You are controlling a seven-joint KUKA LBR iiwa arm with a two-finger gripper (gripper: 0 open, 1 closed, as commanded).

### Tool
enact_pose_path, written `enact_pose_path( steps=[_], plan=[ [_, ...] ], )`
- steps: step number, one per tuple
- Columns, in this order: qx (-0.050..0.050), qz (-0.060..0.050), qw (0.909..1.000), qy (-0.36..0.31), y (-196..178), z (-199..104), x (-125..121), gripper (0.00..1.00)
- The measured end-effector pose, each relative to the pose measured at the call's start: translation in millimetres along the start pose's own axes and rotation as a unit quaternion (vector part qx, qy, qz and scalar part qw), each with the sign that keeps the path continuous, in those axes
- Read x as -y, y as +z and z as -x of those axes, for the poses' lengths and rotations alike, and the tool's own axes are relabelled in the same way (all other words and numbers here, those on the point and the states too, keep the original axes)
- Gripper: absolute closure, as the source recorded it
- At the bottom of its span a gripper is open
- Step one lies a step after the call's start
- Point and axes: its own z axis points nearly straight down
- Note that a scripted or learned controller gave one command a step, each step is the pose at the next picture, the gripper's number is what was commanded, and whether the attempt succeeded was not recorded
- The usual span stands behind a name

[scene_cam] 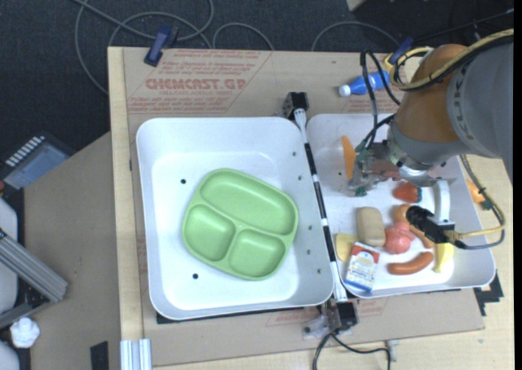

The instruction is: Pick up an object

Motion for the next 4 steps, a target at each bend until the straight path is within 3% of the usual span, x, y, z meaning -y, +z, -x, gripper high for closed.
enact_pose_path(
  steps=[1, 2, 3, 4],
  plan=[
    [0.000, 0.000, 1.0000, 0.000, 0, 0, 0, 0.00],
    [0.000, -0.002, 1.0000, -0.001, 20, 9, -3, 0.00],
    [0.000, -0.002, 1.0000, -0.001, 20, 7, 69, 0.00],
    [0.000, 0.000, 1.0000, -0.001, 10, 7, 68, 1.00]
  ],
)
